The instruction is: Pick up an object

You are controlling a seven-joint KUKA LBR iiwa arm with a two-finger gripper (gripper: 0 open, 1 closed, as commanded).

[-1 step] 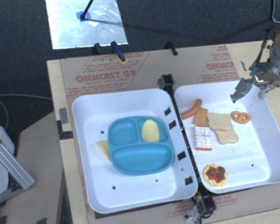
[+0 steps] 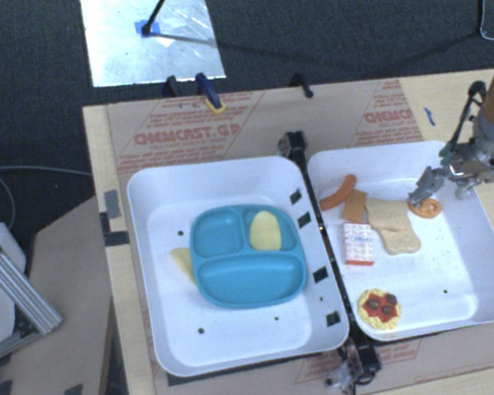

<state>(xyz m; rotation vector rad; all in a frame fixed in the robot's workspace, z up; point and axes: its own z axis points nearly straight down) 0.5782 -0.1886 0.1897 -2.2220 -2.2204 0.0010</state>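
Observation:
My gripper (image 2: 443,184) hangs over the upper right part of the right bin (image 2: 484,283), and its two fingers stand apart, open. A small orange piece (image 2: 426,208) lies on the bin floor just below the left fingertip (image 2: 424,188), not between the fingers. To its left lie a tan bread slice (image 2: 392,224), a brown cracker (image 2: 354,208), an orange sausage (image 2: 337,192) and a red-and-white packet (image 2: 358,243). A little pizza (image 2: 380,307) sits near the bin's front edge.
The left bin (image 2: 168,320) holds a blue divided plate (image 2: 246,255) with a yellow item (image 2: 265,231) in its upper right compartment. A pale yellow piece (image 2: 181,262) pokes out beside the plate. Black clips run along the wall (image 2: 316,228) between the bins.

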